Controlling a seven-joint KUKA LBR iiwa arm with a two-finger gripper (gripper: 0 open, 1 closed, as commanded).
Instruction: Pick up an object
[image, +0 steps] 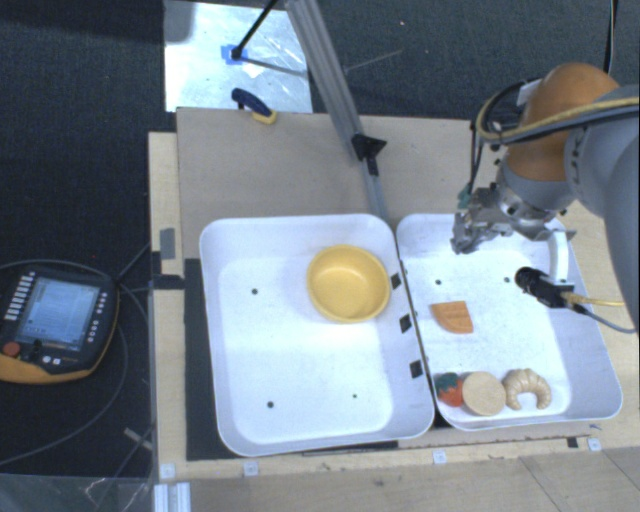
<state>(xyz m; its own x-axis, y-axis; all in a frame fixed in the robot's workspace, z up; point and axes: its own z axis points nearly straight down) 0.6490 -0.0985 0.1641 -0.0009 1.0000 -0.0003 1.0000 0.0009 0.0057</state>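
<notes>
My gripper (466, 241) hangs over the far left part of the right bin (585, 345), and nothing shows between its fingers. Below it on the bin floor lies an orange wedge (453, 317). Along the near edge of that bin sit a small red and green item (448, 387), a round tan biscuit (483, 393) and a croissant (527, 388). A yellow bowl (348, 283) rests upright in the far right part of the left bin (250, 400).
A grey pole (335, 90) slants across the board behind the bins, ending in a black clamp (368, 148). A teach pendant (55, 320) lies on the floor at the left. The arm's cable and black fitting (540, 287) reach over the right bin.
</notes>
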